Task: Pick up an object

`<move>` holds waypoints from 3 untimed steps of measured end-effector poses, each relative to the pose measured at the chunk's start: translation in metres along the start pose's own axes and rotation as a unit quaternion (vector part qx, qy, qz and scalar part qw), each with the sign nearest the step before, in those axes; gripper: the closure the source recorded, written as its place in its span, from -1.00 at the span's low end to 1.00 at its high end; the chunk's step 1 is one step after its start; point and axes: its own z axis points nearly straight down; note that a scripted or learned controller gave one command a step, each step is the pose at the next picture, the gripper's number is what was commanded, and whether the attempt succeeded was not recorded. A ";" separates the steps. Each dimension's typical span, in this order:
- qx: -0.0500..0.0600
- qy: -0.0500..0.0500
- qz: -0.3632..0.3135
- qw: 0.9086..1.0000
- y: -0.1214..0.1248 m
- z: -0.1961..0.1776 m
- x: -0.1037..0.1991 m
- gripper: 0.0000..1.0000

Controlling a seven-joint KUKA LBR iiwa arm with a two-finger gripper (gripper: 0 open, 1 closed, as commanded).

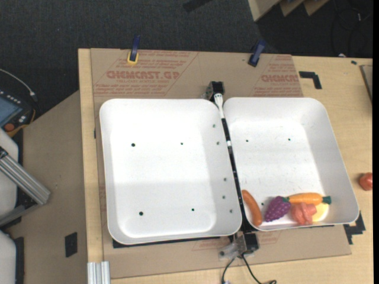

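Observation:
Several toy foods lie along the near edge of the right bin (296, 135): an orange-red sausage (251, 207), a purple bunch of grapes (276, 208), an orange carrot with a green top (308, 198), a red piece (301, 213) and a yellow piece (320, 213) tucked behind it. They sit close together, some touching. The left bin (160, 158) stands beside it.
Both bins rest on a brown cardboard sheet (177, 70) held by two clamps at the far edge (134, 51). A small red object (366, 181) lies on the bench right of the right bin. A metal rail (21, 176) angles in at the left.

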 end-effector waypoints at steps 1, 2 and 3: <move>-0.004 -0.002 0.001 1.000 -0.021 -0.018 -0.001 1.00; -0.004 -0.002 0.000 1.000 -0.004 -0.025 -0.001 1.00; 0.000 0.000 0.000 1.000 0.027 0.008 0.000 1.00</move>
